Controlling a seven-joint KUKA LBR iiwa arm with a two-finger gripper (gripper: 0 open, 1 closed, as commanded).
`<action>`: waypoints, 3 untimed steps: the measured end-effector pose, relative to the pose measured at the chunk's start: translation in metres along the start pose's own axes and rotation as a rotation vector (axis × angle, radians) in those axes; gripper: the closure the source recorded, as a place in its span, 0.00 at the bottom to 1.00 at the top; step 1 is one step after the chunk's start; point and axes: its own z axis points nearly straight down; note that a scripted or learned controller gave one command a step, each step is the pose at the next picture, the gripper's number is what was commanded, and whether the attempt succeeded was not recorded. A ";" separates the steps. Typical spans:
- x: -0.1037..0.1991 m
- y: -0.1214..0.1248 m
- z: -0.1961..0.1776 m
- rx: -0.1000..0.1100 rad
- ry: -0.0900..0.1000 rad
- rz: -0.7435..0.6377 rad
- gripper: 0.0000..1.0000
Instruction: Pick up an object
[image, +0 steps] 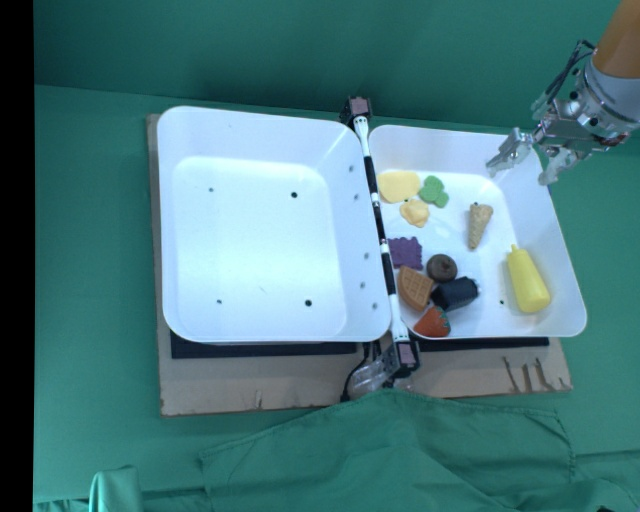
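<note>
The right bin (560, 300) holds several toy foods: a yellow bottle (526, 281), an ice cream cone (479, 223), a yellow piece (398, 185), a green piece (433, 190), a small yellow piece (415, 212), a purple piece (405, 252), a brown donut (441, 267), an orange waffle (414, 287), a dark piece (456, 293) and a red strawberry (432, 322). My gripper (526, 163) hangs over the bin's far right corner, above the items, open with nothing between its fingers.
The left bin (262, 225) lies beside the right one, joined by a black and white divider (378, 225). Both rest on a cardboard sheet (260, 395) over green cloth. A fold of green cloth (400, 450) lies at the front.
</note>
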 end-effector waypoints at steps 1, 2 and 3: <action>0.018 -0.026 0.099 0.010 0.002 0.000 0.00; 0.053 0.003 0.133 -0.008 -0.002 -0.001 0.00; 0.051 0.004 0.123 -0.010 -0.006 0.002 1.00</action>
